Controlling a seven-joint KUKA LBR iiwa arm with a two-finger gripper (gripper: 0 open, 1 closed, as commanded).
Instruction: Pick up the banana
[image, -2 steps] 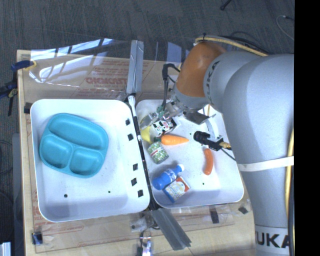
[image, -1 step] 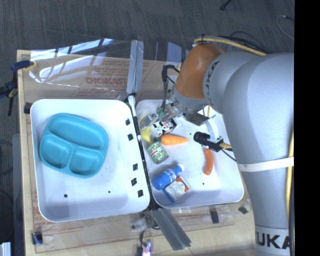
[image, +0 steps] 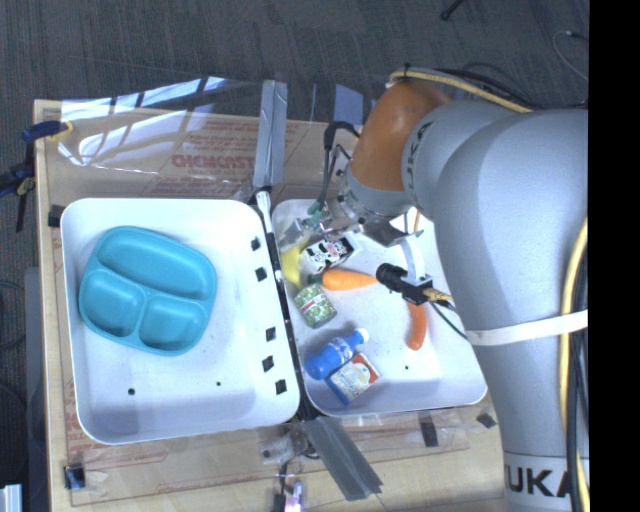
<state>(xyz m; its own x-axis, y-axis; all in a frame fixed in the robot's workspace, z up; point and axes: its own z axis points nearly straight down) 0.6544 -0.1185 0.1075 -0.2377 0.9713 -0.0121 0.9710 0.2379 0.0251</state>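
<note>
The banana, near frame centre, looks light, smooth and curved; grip across its middle. The hand hovers beside it, finger state unclear.

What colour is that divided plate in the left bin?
Light blue, seen clearly in the camera view: the divided plate lies in the left bin.

Bright even overhead light, glare on plastic sheet, soft shadows, slight blur.
</note>
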